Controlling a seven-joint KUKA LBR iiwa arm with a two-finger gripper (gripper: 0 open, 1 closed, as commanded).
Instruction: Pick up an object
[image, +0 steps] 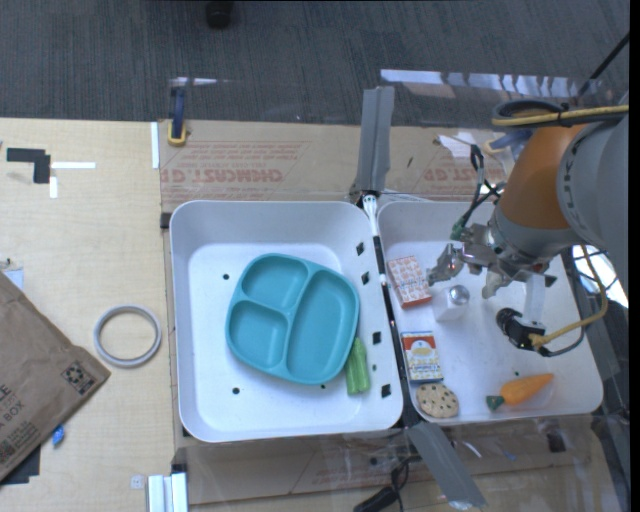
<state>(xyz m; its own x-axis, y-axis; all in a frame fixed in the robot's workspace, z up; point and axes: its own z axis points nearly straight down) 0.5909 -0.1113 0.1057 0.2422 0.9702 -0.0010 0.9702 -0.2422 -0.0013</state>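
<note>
Jaws spread and holding nothing: the gripper (468, 275) hangs over the right bin (575, 400), fingers above a small silver object (458, 295). Right bin contents: patterned card (408, 280), small red-and-white box (422, 357), cookie (437, 401), toy carrot (520, 390). Left bin (200, 330): teal divided plate (292, 317), with a green vegetable piece (358, 365) touching its edge.

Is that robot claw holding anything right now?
Nothing seems held: the gripper hangs over the right bin, nothing visible between its fingers.
</note>
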